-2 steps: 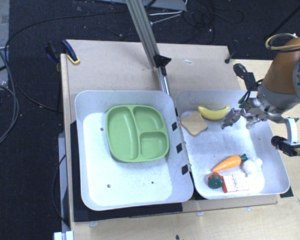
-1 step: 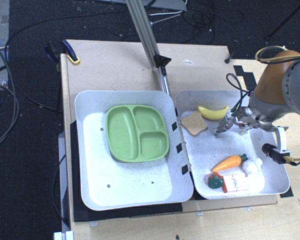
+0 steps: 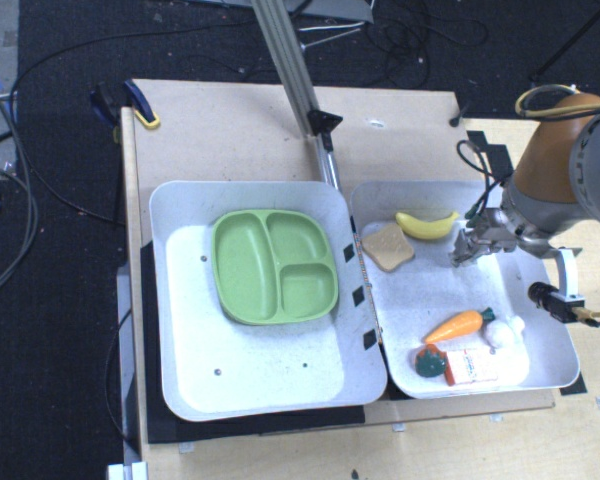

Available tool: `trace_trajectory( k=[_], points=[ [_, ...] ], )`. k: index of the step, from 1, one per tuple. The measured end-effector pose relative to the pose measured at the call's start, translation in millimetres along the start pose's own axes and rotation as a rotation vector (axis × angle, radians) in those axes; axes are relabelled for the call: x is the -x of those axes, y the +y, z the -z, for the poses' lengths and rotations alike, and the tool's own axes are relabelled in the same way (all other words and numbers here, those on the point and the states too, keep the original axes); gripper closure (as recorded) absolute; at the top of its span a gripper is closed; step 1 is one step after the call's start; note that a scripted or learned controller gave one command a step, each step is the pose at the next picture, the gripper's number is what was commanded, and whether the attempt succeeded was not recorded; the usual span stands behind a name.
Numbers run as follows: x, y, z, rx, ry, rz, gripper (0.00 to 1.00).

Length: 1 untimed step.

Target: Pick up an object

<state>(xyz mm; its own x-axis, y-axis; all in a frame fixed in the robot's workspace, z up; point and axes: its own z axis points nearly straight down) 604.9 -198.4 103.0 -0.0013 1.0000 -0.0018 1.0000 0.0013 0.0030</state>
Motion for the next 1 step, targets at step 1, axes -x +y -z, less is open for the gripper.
trace_trajectory(
  k=[1],
  points=[
    [-7.6,-2.3,47.4,0.003,0.000,0.001,1.00]
  ],
)
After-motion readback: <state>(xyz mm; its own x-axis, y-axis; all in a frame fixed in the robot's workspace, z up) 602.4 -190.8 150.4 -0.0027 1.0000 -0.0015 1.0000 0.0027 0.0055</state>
